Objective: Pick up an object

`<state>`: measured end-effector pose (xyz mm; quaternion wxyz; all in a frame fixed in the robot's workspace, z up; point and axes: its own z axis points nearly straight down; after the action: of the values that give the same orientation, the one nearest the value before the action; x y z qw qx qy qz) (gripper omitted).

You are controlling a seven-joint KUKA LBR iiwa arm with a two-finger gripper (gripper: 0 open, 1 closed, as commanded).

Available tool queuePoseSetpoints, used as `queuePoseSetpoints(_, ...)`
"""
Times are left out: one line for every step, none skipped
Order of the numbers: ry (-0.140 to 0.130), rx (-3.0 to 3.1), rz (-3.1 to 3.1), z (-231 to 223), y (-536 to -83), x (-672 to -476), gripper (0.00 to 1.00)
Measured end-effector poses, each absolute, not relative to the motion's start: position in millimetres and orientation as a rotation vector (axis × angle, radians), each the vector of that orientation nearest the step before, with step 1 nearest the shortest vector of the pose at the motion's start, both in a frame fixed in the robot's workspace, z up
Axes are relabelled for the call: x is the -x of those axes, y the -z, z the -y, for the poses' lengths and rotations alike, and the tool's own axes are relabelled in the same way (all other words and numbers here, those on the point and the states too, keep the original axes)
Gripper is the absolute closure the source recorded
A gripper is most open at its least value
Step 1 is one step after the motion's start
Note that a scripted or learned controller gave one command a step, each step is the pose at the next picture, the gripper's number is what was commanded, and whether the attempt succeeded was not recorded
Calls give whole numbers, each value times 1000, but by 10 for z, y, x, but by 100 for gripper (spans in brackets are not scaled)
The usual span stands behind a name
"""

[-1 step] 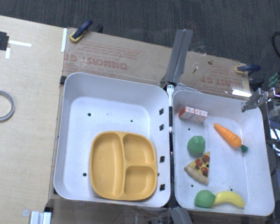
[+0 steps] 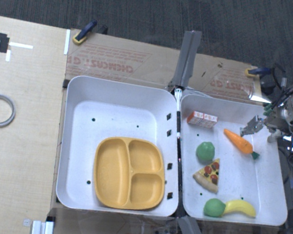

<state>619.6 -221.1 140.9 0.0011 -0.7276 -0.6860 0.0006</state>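
A toy carrot (image 2: pixel 238 142) — judged light, rigid, best taken mid-body — is seen just below-left of the gripper (image 2: pixel 253 127), whose grip state cannot be told.

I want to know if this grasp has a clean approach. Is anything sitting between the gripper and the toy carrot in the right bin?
Nothing visible stands between them. The gripper sits just above the carrot near the bin's far right corner. The small red-and-white box lies off to the left, and the green ball nearer the camera, both clear of that gap.
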Motion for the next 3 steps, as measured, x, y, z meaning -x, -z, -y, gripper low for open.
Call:
queuePoseSetpoints(-1,2200,2235,2074,-906,-5380,0)
queuePoseSetpoints(-1,2205,2233,2081,-998,-5384,100)
queuePoseSetpoints(-2,2323,2116,1950,-1945,-5568,100)
